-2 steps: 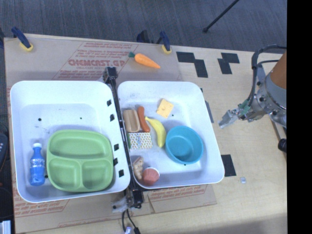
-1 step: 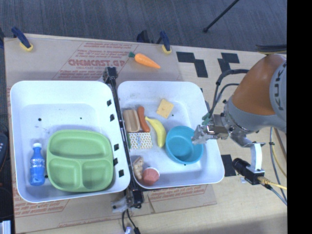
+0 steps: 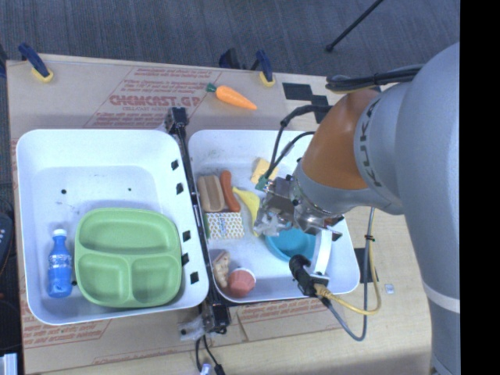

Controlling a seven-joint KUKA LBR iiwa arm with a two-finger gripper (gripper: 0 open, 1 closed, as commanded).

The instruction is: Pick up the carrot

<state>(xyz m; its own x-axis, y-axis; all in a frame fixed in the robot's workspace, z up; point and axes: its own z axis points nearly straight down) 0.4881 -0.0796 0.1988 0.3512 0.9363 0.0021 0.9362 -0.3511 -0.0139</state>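
The carrot (image 3: 233, 97), orange with a green top, lies on the cardboard-covered bench just beyond the far edge of the right bin (image 3: 344, 276), outside both bins. My gripper (image 3: 270, 214) hangs low inside the right bin, over the near edge of a blue bowl (image 3: 293, 246) and next to a banana (image 3: 248, 200). It is well short of the carrot, nearer the camera and to the right. The wrist and the orange band hide much of the bin's right half.
The right bin also holds a bun (image 3: 209, 192) with a sausage (image 3: 228, 190), a small patterned packet (image 3: 225, 226), a yellow piece (image 3: 259, 169) and a red ball (image 3: 241, 281). In the left bin are a green divided plate (image 3: 129, 256) and a blue bottle (image 3: 58, 262). Clamps (image 3: 265, 66) stand by the carrot.
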